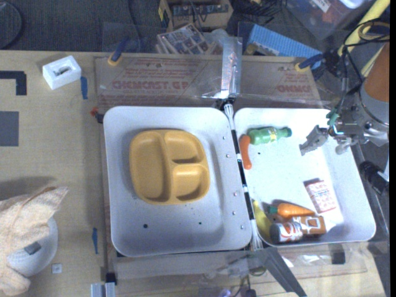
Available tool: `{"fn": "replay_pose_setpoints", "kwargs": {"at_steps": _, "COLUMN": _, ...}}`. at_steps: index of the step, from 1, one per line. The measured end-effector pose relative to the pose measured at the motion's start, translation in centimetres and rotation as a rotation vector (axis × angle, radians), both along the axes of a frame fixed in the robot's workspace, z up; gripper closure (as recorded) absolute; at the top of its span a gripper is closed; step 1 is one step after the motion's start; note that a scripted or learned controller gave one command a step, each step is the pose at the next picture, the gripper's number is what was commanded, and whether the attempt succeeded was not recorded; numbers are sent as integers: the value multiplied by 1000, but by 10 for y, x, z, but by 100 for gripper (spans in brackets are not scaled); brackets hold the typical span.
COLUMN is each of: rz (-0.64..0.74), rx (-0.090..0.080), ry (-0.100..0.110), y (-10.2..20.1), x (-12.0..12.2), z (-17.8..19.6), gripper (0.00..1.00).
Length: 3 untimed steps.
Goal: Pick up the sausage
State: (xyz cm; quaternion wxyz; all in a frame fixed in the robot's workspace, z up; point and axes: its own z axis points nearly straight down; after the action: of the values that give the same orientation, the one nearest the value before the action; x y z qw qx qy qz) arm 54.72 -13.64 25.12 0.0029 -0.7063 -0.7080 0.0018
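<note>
Far left of the bench there's a crumpled tan cloth (28, 218) draped over a grey bowl-ish thing (28, 252), and a small white box (61, 72) up near the back edge. Next comes the left bin (124, 228) w/ a yellow divided tray (168, 166) sitting in its upper middle, three compartments, nothing in them afaict.

Then the right bin (365, 224). The sausage (246, 151) is right at its left wall, upper part of the bin, lying roughly lengthwise along that wall, orange-red. Just beside its top end is a green bottle (268, 135) on its side, cap pointing right; the two look like they're touching or v close, can't say which. Down in the front left corner there's a pile: something yellow (263, 221) under a carrot (296, 211), and an orange-labelled bottle (299, 229) lying on its side against them. A bit right of and above that is a small white packet w/ red print (320, 195), on its own.

The gripper (312, 140) hangs over the upper right part of the right bin, well apart from the sausage, w/ the green bottle between them. Fingers look spread apart w/ nothing between them, tho they're small and kinda blurry. Arm (377, 85) comes in from the right, orange band showing at the edge.
</note>
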Motion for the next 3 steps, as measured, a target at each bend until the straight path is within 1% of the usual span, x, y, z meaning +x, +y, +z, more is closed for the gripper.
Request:
{"fn": "replay_pose_setpoints", "kwargs": {"at_steps": 1, "rz": 167, "rx": -1, "ry": -7, "y": 36, "x": 55, "z": -124, "gripper": 0}}
{"fn": "replay_pose_setpoints", "kwargs": {"at_steps": 2, "rz": 308, "rx": -1, "ry": -13, "y": 35, "x": 36, "z": -163, "gripper": 0}}
{"fn": "replay_pose_setpoints", "kwargs": {"at_steps": 3, "rz": 653, "rx": -3, "ry": -18, "y": 38, "x": 44, "z": -163, "gripper": 0}}
